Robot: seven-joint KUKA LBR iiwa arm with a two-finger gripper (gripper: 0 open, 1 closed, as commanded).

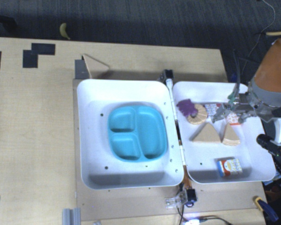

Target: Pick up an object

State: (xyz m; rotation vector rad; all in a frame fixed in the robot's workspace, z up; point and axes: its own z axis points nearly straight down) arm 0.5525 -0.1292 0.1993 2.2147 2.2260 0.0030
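Hovering low in the right bin (257, 170), the gripper (225, 112) sits amid crowded items, so closing could pinch two at once or nudge a tan wedge (207, 134) aside and come up bare. I cannot tell how wide it stands or whether it holds anything. The wedge lies just below-left of it, a purple toy (187, 108) further left.

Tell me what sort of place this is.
Likely a robotics lab: a wooden bench bearing two white bins, toy food in the right one, loose cables, and a robot arm reaching in.
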